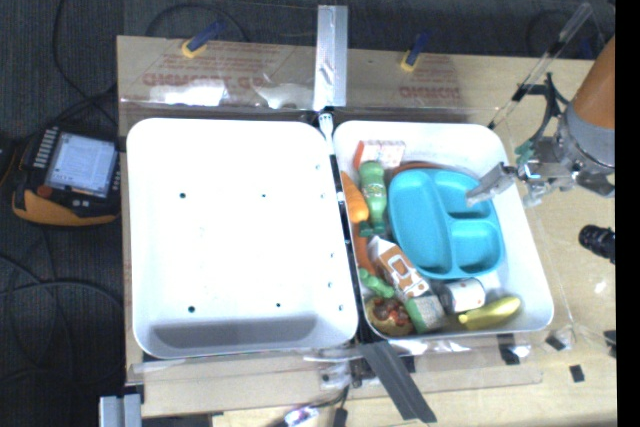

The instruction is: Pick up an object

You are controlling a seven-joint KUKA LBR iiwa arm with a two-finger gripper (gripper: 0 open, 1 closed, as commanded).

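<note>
The right bin (520,215) holds a heap of objects. A light blue two-compartment tray (445,220) lies on top in the middle. Left of it are a green bottle (372,185) and an orange piece (356,203). Toward the front lie a white and orange bottle (398,270), a small can (465,295) and a yellow banana (490,312). My gripper (492,183) hangs over the bin's right side, at the blue tray's upper right corner. Nothing shows in its grasp.
The left bin (230,235) sits beside the right one, with a metal divider post (331,55) behind the seam. A handheld device (70,170) lies on the floor at the left. Cables and fittings crowd the bench's right edge (590,240).
</note>
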